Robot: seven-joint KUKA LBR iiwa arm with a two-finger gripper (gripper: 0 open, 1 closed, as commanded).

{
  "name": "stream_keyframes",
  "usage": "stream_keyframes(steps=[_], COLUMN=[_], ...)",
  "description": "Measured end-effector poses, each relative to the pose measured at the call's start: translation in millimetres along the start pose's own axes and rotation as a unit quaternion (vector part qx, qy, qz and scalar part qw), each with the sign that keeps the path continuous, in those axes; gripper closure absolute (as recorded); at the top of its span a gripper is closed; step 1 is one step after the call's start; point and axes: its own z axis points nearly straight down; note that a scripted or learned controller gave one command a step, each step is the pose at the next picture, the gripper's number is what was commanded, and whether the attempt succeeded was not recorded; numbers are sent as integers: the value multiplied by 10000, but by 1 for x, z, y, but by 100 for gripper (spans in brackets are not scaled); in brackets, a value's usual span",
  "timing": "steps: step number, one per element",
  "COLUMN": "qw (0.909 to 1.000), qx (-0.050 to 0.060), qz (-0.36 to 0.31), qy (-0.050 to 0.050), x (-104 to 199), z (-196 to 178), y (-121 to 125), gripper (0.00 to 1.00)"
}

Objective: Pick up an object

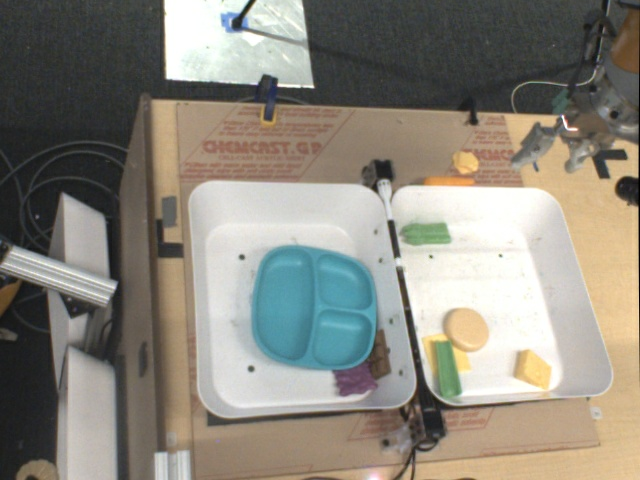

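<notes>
- Nearest: purple scrap [352,381] and teal divided plate [314,306], left bin [215,298].
- Right bin [570,268]: yellow wedge [532,368], tan round puck [466,329], green bar [425,233]. Puck looks light, rigid, smooth; pinch across its sides.
- Farthest: gripper [555,150] spread, holding nothing, beyond the bins.

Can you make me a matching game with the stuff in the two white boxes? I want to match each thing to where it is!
Things:
1. blue plate
2. green block
3. round tan piece
4. purple thing

Places:
A. top left corner of the right bin
B. middle of the left bin
C. bottom edge of the left bin, just below the plate
D. lower part of the right bin

Pairs: 1-B, 2-A, 3-D, 4-C
</notes>
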Motion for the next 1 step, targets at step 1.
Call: stream_keyframes(steps=[1], qw=[10000], qx=[62], qz=[-26], qy=[27], x=[56], z=[147], y=[-11], gripper=[0])
